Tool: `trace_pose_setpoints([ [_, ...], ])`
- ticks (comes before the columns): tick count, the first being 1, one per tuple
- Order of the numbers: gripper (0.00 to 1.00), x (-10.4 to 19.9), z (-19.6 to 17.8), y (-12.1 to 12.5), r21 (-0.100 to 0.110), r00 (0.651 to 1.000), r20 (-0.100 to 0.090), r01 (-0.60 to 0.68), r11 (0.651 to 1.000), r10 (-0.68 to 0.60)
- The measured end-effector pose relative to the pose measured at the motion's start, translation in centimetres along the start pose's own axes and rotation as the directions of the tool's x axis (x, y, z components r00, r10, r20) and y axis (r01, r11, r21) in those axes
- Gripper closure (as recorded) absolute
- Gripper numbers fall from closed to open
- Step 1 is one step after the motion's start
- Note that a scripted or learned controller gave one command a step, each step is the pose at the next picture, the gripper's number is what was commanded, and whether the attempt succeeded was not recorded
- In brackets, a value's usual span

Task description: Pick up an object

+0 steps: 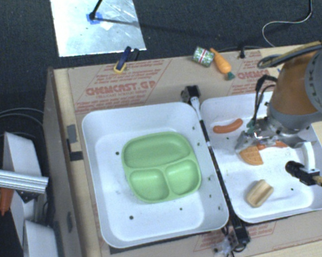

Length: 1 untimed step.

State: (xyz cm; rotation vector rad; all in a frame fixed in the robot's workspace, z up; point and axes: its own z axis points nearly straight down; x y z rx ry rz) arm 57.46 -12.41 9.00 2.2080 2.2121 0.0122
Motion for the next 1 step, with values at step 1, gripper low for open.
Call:
trace_pose_setpoints([
  [1, 1.0, 0.04, -1.04, 0.12, -0.002, 1.0, -0.001, 0.001, 1.0, -0.001],
])
